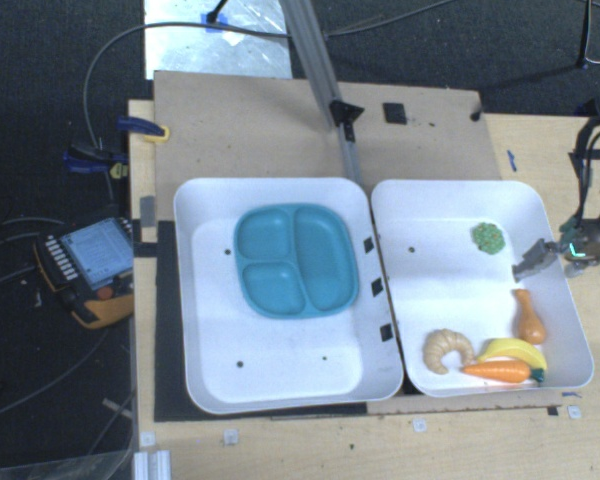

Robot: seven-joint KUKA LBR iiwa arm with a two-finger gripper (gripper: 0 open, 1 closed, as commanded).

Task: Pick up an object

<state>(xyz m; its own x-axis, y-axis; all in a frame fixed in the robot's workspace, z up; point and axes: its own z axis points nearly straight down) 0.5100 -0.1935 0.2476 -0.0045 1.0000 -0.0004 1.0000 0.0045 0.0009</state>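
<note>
Arm enters at 3 o'clock, low over the right rim of the right bin. The gripper reaches leftward and slightly downward across that rim, its dark tip over the bin's right wall; whether the fingers are spread or pressed together cannot be told, and nothing is seen between them. 5 objects lie in the right bin. A broccoli piece sits at 1 o'clock of the bin floor, near the gripper tip but apart from it. A drumstick lies against the right wall at 4 o'clock, just below the gripper. A banana, a carrot and a croissant crowd the bin's front edge from 5 to 6 o'clock; the carrot touches the banana, and the croissant lies just beside the carrot's tip. The bin's left half and centre are bare white floor, giving open room. The left bin holds 1 blue divided plate with 3 compartments, set toward 12 o'clock, with bare floor along the front. The 2 bins meet at the middle, rims touching.
</note>
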